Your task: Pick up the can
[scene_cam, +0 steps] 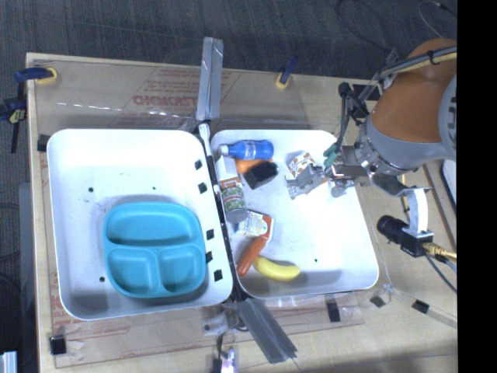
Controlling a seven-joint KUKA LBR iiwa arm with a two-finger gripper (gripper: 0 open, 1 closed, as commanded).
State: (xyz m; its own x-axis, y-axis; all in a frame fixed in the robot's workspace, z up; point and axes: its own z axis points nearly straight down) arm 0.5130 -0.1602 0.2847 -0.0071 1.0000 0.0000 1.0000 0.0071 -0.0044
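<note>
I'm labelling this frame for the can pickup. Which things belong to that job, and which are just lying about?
Belongs to the job:
- can, lying by the right bin's left wall
- gripper, over the right bin

Just lying about:
- blue bottle
- black block
- banana
- carrot
- small packet
- blue divided tray in the left bin

A blue tray (154,249) lies in the left bin (78,162). In the right bin (353,243): a blue bottle (250,149), a black block (261,174), a crumpled packet (256,224), a carrot (250,256) and a banana (277,269) at the front wall, touching
</note>
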